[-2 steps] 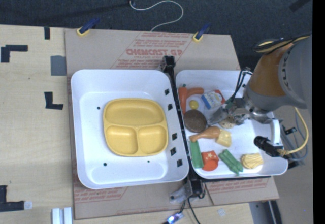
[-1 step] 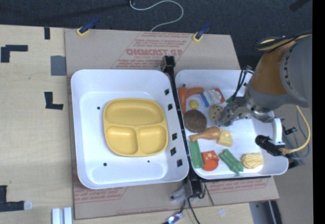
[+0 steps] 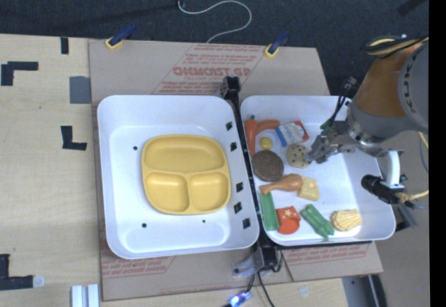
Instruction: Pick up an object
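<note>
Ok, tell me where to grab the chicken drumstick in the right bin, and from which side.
Grip the drumstick at its thin bone end, coming straight down from above. It lies flat, and the thin end probably fits between the fingers better. The cheese wedge crowds its thick end.

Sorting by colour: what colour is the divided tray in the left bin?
Yellow: the tray shows plainly in the camera view.
</note>
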Available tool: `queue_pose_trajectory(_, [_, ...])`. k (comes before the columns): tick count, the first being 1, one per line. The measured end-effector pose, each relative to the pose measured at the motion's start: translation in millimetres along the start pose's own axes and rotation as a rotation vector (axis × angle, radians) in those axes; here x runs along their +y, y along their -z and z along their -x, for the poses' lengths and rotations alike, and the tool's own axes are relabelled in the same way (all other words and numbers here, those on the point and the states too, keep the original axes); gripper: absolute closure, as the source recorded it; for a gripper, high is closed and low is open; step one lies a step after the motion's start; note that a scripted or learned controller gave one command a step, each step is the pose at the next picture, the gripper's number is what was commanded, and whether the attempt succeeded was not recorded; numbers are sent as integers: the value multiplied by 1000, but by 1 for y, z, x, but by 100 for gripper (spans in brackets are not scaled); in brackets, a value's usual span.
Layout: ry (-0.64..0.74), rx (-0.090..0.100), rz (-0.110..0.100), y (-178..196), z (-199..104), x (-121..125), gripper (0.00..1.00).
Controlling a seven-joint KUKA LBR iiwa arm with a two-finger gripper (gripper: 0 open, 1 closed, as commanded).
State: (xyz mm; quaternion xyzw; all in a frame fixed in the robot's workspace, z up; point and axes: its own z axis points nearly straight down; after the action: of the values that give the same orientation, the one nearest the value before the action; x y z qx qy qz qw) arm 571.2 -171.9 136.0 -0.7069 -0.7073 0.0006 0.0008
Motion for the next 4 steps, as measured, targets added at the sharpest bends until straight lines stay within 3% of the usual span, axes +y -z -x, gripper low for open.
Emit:
queue_pose_trajectory(2, [1,0,0,88,2,11,100])
queue_pose_trajectory(3, [5,2,-5,76,-49,8,100])
queue_pose_trajectory(4, [7,2,-3,89,-103,14,100])
